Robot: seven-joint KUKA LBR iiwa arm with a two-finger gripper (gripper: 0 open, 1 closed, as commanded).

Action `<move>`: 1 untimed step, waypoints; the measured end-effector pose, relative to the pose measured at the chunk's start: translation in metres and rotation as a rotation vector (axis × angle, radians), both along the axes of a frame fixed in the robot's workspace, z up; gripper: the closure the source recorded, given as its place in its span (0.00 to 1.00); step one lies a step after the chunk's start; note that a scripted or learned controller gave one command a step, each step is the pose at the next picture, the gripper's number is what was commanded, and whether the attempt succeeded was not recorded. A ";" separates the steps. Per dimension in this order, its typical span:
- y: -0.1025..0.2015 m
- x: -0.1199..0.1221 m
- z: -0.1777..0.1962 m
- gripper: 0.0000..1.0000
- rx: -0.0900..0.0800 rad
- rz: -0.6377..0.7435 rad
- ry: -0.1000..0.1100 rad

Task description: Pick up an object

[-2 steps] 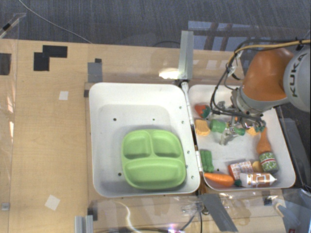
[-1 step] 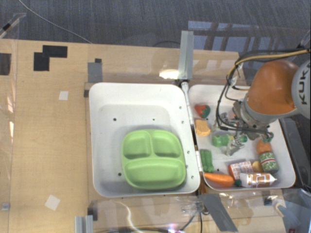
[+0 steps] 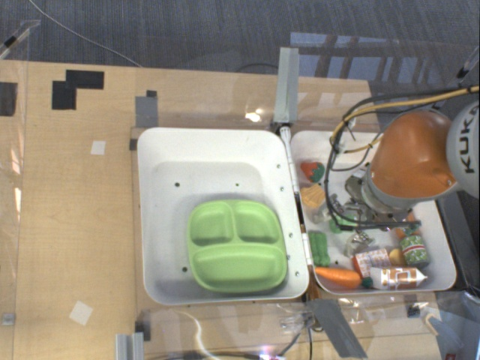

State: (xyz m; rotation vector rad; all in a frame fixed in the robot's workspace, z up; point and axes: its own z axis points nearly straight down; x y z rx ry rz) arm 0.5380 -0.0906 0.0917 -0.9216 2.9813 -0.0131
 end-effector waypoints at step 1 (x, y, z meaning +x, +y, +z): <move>-0.017 -0.023 0.000 0.00 0.000 0.087 -0.004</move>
